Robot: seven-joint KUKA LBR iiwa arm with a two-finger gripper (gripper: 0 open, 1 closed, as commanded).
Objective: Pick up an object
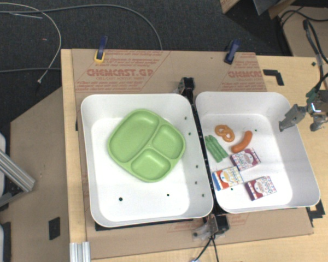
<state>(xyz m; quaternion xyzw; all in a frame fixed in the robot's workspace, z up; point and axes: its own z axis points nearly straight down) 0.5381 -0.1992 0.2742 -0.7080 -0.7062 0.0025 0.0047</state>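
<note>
The gripper (302, 117) hung over the right bin's (295, 162) far edge, fingers apart, holding nothing. A sausage (242, 141) lay nearby.

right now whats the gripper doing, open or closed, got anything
Gripper: open, holding nothing, poised over the right edge of the right bin.

The gripper (302, 120) is a small grey metal assembly with two dull, pale fingers (288, 120) angling out from a darker body. A bluish-white spot sits on that body, perhaps a light, and thin dark cables trail above it.
</note>
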